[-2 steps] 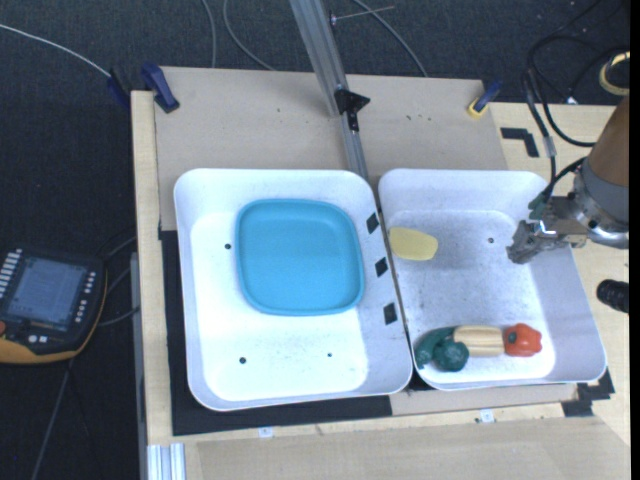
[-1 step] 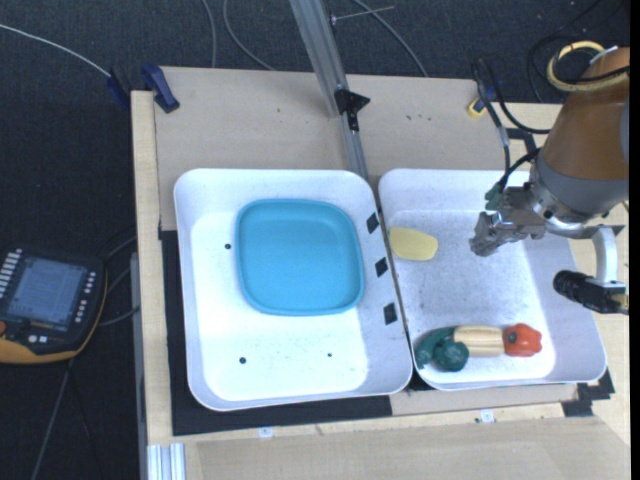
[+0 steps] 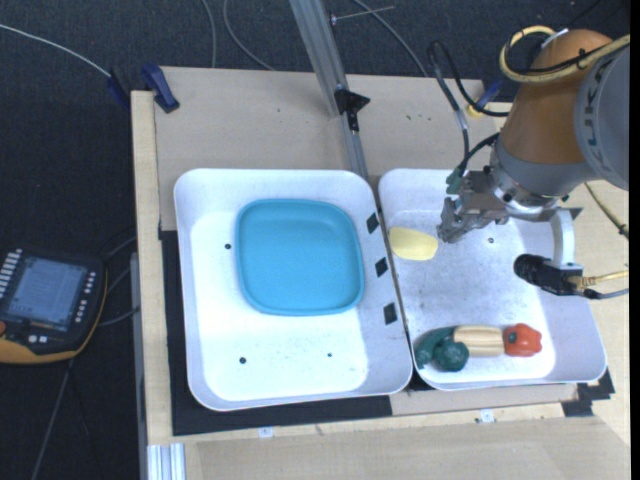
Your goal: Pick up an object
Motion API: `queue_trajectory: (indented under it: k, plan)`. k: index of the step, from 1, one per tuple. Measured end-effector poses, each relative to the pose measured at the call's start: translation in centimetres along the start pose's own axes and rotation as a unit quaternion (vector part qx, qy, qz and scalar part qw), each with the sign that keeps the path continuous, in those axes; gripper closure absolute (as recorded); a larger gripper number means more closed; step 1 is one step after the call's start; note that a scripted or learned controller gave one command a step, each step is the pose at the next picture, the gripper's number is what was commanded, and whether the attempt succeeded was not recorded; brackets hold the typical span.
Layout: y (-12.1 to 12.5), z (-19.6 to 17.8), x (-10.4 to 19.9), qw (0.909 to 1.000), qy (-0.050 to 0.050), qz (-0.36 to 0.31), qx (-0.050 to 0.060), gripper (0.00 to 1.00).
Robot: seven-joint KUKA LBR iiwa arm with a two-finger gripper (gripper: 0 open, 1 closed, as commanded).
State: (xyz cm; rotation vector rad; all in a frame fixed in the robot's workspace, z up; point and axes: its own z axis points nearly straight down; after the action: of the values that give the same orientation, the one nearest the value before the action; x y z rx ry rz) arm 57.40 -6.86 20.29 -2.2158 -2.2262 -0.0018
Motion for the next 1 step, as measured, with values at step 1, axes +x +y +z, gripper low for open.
queue_trajectory:
  k: [1]
  plan:
    - [1.72, -0.06, 5.49, 1.0000, 0.000, 0.000, 0.000, 1.00]
